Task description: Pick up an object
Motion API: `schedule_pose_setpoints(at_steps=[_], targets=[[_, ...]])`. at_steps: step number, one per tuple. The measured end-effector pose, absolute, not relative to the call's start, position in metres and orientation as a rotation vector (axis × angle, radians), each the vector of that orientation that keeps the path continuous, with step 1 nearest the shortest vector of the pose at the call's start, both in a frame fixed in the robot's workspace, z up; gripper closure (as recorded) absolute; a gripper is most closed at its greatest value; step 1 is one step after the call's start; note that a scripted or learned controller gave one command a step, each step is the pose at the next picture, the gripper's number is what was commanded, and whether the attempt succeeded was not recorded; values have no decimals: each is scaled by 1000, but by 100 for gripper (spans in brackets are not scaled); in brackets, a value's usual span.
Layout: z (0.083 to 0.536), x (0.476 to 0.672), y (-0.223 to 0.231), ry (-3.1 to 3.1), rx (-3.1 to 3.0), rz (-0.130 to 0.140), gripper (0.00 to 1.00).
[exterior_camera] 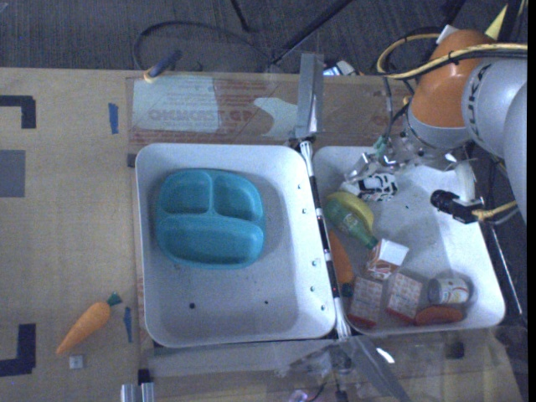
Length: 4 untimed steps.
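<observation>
My gripper (pixel 368 171) hangs low over the far left part of the right bin (pixel 465 249), below the arm's orange band. Right beneath and beside it lies a small black-and-white object (pixel 379 187); whether the object is held is not visible. Just in front lie a yellow banana-like piece (pixel 350 205) and a green bottle (pixel 358 231). Along the bin's left wall lies an orange carrot shape (pixel 339 260).
The right bin's near half holds small cartons (pixel 386 258) (pixel 366 301) (pixel 403 291), a can (pixel 449 290) and a red-orange piece (pixel 437 314). The left bin (pixel 251 300) holds a blue divided plate (pixel 209 218). A toy carrot (pixel 84 326) lies on the bench at left.
</observation>
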<state>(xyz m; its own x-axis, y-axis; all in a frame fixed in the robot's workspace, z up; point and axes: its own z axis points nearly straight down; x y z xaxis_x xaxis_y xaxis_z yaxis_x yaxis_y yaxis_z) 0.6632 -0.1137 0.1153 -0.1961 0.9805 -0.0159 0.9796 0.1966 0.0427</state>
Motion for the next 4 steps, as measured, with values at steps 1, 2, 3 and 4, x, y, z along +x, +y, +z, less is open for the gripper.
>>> schedule_pose_setpoints(at_steps=[1,2,3,4], targets=[[127,665,-115,2394,1963,39,100],[203,667,20,2361,2070,4,100],[213,668,21,2360,2067,5,100],[250,667,115,2367,2063,5,100]])
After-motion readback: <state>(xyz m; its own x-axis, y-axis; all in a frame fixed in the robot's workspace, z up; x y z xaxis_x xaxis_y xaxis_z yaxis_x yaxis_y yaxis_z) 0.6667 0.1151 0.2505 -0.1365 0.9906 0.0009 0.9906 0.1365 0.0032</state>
